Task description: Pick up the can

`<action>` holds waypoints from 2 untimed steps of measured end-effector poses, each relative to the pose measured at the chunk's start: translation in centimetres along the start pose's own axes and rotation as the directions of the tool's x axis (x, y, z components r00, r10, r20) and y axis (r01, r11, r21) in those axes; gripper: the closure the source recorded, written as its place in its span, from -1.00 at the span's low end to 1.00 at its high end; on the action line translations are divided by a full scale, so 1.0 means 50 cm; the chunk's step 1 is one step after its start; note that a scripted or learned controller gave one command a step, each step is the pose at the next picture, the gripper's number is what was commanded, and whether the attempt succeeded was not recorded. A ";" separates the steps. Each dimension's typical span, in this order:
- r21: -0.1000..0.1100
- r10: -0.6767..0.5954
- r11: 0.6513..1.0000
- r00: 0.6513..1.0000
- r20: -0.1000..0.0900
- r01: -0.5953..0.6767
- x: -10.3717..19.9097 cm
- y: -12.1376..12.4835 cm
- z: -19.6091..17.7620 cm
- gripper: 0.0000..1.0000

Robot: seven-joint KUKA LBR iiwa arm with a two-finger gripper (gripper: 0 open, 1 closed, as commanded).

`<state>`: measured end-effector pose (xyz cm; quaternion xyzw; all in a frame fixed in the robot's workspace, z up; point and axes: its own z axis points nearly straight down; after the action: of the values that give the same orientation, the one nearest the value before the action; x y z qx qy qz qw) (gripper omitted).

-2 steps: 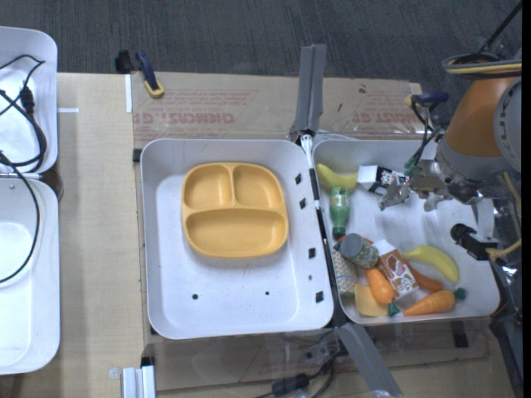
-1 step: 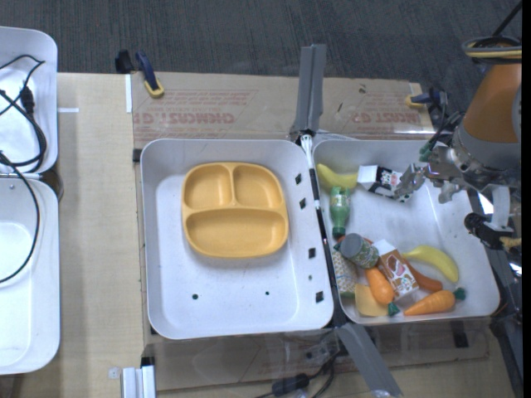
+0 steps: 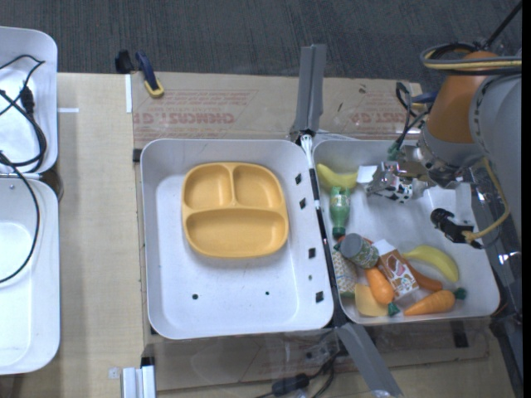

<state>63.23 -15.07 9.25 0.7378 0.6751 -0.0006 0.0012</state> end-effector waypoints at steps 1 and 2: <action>0.015 -0.001 1.000 1.000 0.004 0.001 -0.006 -0.008 -0.013 1.00; 0.002 0.109 0.994 0.994 -0.001 -0.109 0.174 -0.068 -0.199 1.00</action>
<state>60.63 -6.07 19.16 0.7734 0.6340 -0.0006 -0.0001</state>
